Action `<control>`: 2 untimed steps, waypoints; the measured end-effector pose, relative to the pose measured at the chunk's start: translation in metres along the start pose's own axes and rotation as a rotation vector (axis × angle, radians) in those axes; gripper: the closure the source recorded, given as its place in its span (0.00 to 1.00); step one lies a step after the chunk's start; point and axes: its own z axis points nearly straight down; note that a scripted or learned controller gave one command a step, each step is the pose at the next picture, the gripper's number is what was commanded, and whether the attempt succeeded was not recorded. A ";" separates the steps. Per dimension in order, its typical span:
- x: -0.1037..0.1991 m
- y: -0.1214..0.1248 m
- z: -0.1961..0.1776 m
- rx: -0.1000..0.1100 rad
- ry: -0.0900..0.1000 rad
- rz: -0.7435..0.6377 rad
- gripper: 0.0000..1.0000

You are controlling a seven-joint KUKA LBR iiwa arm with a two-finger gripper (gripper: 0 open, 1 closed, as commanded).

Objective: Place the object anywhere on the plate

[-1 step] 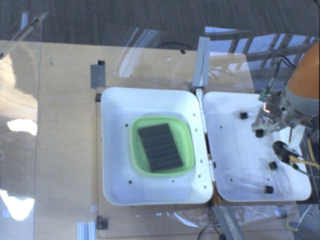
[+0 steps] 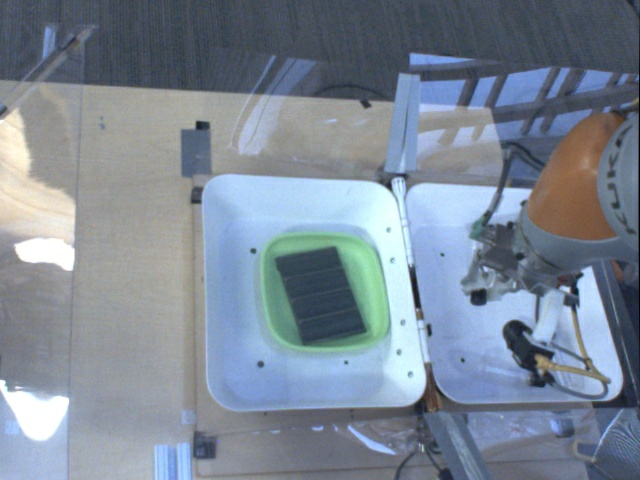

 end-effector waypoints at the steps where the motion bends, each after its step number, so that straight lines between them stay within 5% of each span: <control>1: 0.088 0.002 -0.001 -0.004 0.001 -0.199 1.00; 2: 0.168 -0.017 -0.001 -0.003 0.002 -0.228 1.00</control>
